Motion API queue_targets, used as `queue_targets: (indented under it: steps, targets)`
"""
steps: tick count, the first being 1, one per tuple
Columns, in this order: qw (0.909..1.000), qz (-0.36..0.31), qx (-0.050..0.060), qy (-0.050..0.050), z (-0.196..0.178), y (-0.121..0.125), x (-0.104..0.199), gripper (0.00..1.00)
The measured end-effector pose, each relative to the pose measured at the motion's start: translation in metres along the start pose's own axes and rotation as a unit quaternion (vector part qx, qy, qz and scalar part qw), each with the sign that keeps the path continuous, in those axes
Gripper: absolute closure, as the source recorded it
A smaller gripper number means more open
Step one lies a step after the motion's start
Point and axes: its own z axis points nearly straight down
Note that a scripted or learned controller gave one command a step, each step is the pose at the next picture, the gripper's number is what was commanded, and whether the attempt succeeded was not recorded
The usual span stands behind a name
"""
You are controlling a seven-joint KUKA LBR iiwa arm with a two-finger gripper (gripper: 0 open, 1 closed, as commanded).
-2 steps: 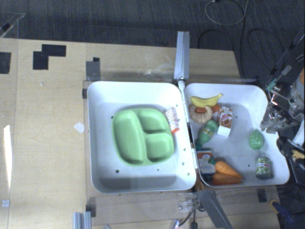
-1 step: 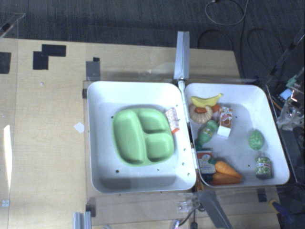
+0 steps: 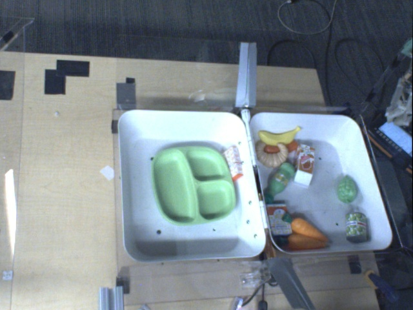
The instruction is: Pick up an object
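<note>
Camera view looks down on two white bins. Left bin (image 3: 135, 237) holds a green divided plate (image 3: 192, 184) with a small packet (image 3: 233, 161) at its 2 o'clock edge. Right bin (image 3: 361, 141) has a banana (image 3: 279, 135) at 11 o'clock, a carrot (image 3: 308, 228) at 6, a green ball (image 3: 347, 190) at 3 and a can (image 3: 356, 227) at 5. I cannot tell the gripper's state.

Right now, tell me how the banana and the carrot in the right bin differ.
The banana is yellow and curved; the carrot is orange and straighter, tapering to one end. The banana lies at the far edge of the right bin, above a round bun-like toy; the carrot lies at the near edge, beside a small carton. Both are toy foods lying flat on the left side of that bin.
</note>
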Motion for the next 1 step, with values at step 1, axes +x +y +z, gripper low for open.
queue_targets:
  steps: [1]
  targets:
    - [0.9955, 0.095, 0.002, -0.001, 0.1178, -0.0321, -0.0364, 1.00]
